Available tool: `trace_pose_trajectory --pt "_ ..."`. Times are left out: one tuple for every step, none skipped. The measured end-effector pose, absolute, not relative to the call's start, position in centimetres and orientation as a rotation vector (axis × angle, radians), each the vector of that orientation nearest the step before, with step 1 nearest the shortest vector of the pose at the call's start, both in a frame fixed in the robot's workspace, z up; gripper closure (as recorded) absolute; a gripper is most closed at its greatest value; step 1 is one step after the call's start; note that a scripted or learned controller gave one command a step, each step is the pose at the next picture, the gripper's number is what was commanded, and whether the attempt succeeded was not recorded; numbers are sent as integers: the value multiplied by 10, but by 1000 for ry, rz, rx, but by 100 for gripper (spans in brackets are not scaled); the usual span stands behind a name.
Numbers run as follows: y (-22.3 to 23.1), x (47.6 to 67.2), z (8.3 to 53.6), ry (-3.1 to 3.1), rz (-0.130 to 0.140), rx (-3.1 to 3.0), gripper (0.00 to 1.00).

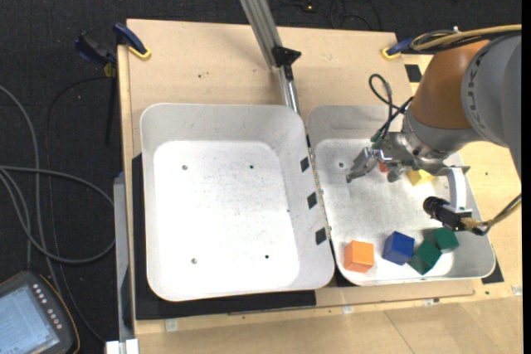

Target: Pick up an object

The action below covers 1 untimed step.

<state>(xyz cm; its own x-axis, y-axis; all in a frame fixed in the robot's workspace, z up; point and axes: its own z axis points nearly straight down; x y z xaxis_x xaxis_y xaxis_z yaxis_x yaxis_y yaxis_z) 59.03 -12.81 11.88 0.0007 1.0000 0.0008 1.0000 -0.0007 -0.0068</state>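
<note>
Camera view puts my end effector [371, 162] over the right bin [332, 128], fingers apparently apart and gripping nothing. The blocks lie toward the near wall: orange block [359, 255], blue block [398, 247], green blocks [433, 249] clustered beyond it.

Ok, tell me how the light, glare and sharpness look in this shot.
Camera view: even overhead light, soft shadows beside the orange block and blue block; the left bin reads bright white with no harsh glare; the claw looks slightly soft, and small items beside it are too blurred to identify.
</note>
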Motion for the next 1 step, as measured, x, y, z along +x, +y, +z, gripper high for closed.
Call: trace_pose_trajectory --pt "-128 590 94 -2219 4 -2220 0"
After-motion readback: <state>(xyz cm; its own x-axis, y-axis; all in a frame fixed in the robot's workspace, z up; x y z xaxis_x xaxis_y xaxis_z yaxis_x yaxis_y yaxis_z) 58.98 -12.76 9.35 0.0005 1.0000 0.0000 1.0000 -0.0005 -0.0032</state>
